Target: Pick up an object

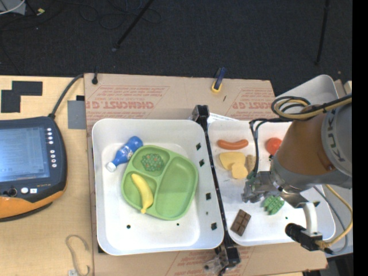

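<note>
Two white bins sat side by side on your bench. Your arm [313,148] reached in from the right over the right bin [261,237]. Your gripper [257,190] hung low in the middle of that bin, and its dark tip was too blurry for you to tell if the hand was wide or narrow. A green toy [274,203] lay just beside the gripper, maybe touching it. A yellow block [234,164] lay just above the gripper, with a hot dog [232,144] farther up. A brown chocolate bar [241,222] lay near the front. Something red-orange [273,145] peeked out beside your arm. In the left bin [109,223] you had a green plate [172,188] with a banana [142,192] on it, and a blue bottle [124,152] touching its edge.
</note>
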Robot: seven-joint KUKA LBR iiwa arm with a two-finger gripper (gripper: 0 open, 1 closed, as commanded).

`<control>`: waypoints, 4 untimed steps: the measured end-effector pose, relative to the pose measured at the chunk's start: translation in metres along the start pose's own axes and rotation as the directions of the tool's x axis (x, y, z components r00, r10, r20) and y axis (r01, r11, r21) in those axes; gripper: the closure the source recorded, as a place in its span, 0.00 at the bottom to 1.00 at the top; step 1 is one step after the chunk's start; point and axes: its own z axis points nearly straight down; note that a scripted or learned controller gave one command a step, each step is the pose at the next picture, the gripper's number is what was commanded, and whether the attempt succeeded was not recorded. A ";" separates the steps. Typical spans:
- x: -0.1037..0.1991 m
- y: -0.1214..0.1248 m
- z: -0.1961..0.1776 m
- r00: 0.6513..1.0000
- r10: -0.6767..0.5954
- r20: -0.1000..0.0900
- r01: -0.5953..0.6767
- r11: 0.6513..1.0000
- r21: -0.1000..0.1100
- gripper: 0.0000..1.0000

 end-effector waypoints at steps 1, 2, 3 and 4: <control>-0.004 -0.009 -0.049 1.000 0.001 0.000 -0.001 1.000 0.000 1.00; -0.005 -0.009 -0.089 1.000 0.000 0.000 0.000 1.000 -0.002 1.00; 0.038 0.030 -0.092 1.000 -0.005 -0.001 0.005 1.000 0.000 1.00; 0.087 0.057 -0.079 1.000 -0.004 0.000 0.004 1.000 0.002 1.00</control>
